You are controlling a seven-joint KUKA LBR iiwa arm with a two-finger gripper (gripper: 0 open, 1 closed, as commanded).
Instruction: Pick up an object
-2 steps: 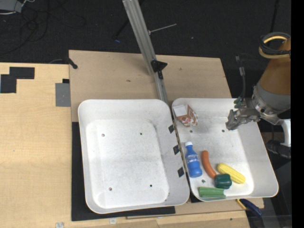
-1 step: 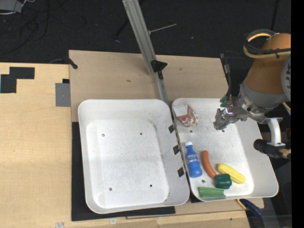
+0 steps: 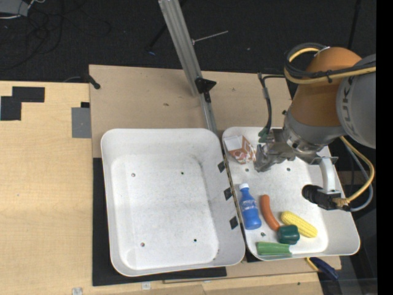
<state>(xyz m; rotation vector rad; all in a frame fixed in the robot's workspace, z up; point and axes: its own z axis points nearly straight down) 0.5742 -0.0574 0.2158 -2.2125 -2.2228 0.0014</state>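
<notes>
Two white bins sit side by side. The left bin (image 3: 163,201) has bare floor; the right bin (image 3: 307,183) holds six things. Nearest the camera, along the right bin's front edge at about 6 o'clock, lies one green cucumber (image 3: 272,249), flat and pointing 3 to 9 o'clock. Just beyond it, touching or nearly so, sits one dark green pepper (image 3: 287,233), and at its 1 o'clock one yellow corn cob (image 3: 299,224), slanted. One orange carrot (image 3: 268,212) lies at the pepper's 10 o'clock, close beside one blue bottle (image 3: 249,207) with a white cap, lying along the bin's left wall. Farther back, in the bin's 11 o'clock corner, rests one small red-and-white carton (image 3: 239,150).

The gripper (image 3: 265,160) is low over the bin's far part, at the carton's 3 o'clock, just beside it. Whether it touches the carton cannot be told, nor how the jaws stand; nothing is visibly between them. The bottle lies at the gripper's 7 o'clock, well apart.
</notes>
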